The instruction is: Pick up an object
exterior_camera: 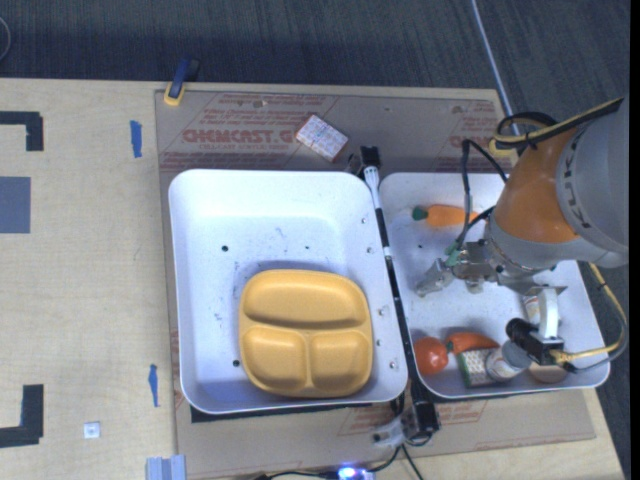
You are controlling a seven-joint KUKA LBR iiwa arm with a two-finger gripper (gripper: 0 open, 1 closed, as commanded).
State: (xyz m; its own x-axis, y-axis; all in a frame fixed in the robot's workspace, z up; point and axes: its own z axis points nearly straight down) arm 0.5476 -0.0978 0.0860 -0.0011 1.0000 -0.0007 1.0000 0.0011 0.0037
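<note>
Bench under me is pale wood, and a brown cardboard sheet [260, 118] with red print lies beneath both bins. Furthest left of what I work with is the left white bin [200, 268], and a yellow divided tray [305, 333] with three compartments sits in its near half, lying flat. Just past the black clip at the seam comes the right white bin [400, 218]. A small carrot [443, 214] lies at its far end, apart from everything else. Along its near edge sit a red tomato-like piece [430, 354], an orange piece [470, 341] touching it, and a small green-and-white packet [475, 368] just beside those. My gripper [440, 274] hangs over the middle of that right bin, between the carrot and the near cluster; whether it is released or clenched I cannot tell. Behind it my arm's orange band [535, 203] rises toward the right.
</note>
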